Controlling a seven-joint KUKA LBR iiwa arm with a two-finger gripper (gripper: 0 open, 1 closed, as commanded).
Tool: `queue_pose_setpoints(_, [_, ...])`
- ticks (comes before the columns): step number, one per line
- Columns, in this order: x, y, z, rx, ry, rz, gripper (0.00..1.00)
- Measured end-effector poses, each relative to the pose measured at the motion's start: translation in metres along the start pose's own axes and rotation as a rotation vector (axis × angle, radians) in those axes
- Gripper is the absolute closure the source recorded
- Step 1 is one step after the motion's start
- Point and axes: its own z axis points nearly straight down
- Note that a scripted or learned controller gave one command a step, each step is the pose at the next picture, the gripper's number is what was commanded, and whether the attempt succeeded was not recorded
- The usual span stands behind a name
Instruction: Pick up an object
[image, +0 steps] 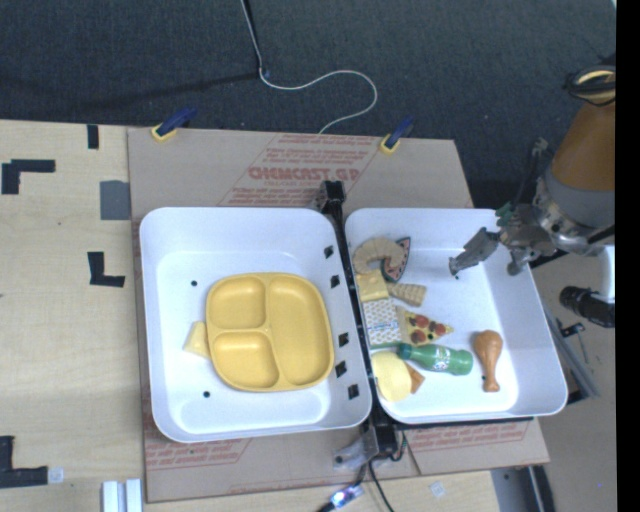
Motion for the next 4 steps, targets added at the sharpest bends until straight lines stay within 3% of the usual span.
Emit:
queue_pose_setpoints(1, [0.000,0.002,-0.007,-0.012,-0.002,-0.003,0.00])
queue_pose_setpoints(4, [-0.002,0.003,0.147,-0.013,-0.004,-0.003,0.00])
